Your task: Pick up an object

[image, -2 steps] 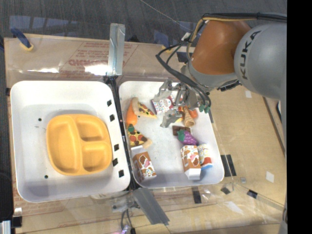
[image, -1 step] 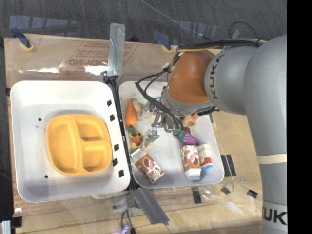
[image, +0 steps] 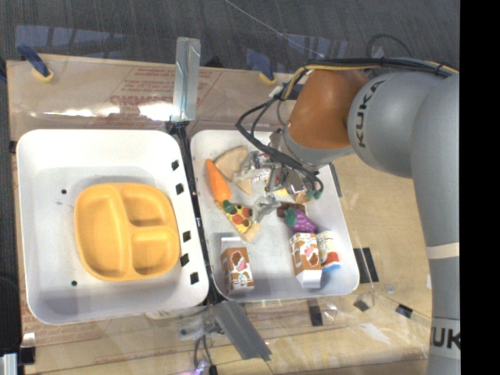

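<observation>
My gripper (image: 269,184) hangs low over the upper middle of the right bin (image: 344,276). It sits just right of an orange carrot (image: 218,180) and partly covers a tan bread slice (image: 232,163). A pizza slice toy (image: 241,219) lies just below the gripper, and purple grapes (image: 299,219) lie to its lower right. Two small cartons stand near the bin's front, one (image: 237,268) at the left and one (image: 305,254) at the right, with a red, white and blue can (image: 327,250) beside the right one. I see nothing between the fingers.
The left bin (image: 47,151) holds a yellow divided plate (image: 126,230). The arm's orange band (image: 324,108) and grey body (image: 426,116) overhang the right bin's upper right corner. Black cables (image: 262,116) loop above the gripper.
</observation>
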You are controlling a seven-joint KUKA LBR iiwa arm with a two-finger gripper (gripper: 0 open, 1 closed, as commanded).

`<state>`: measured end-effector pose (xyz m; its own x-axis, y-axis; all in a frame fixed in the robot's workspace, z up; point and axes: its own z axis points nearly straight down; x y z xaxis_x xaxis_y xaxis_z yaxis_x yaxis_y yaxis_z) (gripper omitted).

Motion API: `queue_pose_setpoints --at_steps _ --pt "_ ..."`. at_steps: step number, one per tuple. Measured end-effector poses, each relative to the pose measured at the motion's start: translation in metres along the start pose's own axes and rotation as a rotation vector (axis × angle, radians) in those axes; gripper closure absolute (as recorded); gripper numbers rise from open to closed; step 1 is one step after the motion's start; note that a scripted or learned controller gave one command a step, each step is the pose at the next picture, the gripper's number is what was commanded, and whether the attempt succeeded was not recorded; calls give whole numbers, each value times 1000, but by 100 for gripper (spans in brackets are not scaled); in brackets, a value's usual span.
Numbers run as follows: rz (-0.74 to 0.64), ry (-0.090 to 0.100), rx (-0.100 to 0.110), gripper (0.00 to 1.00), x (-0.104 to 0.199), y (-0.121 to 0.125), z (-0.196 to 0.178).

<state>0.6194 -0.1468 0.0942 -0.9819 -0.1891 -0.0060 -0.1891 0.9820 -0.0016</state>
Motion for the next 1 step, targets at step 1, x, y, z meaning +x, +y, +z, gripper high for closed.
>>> queue_pose_setpoints --at_steps 1 --pt "73 6 -3 0 -43 36 -16"
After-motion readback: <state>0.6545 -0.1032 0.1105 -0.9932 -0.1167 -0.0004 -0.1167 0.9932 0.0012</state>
